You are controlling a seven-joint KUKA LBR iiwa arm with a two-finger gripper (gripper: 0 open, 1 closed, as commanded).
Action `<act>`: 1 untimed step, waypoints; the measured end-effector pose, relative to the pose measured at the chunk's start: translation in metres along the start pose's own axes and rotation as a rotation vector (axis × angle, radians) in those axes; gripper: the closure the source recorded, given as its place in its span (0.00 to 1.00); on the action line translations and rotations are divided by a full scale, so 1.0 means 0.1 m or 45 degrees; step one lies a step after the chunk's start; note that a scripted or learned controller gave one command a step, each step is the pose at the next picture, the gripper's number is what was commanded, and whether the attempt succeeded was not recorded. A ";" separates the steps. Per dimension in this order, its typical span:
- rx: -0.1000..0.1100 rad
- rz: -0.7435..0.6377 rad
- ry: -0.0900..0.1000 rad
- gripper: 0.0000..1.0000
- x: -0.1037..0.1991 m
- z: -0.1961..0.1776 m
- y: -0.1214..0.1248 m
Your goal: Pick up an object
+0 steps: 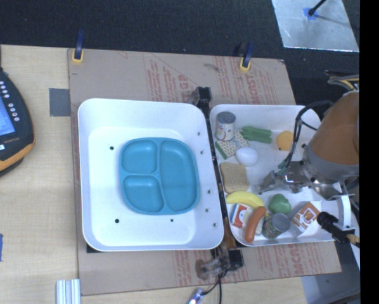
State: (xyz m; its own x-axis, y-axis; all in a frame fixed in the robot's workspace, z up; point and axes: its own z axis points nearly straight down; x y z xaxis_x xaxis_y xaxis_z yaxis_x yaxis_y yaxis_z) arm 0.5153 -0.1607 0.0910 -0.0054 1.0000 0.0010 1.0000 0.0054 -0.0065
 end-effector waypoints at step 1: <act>-0.003 0.002 0.000 0.00 0.33 0.00 -0.39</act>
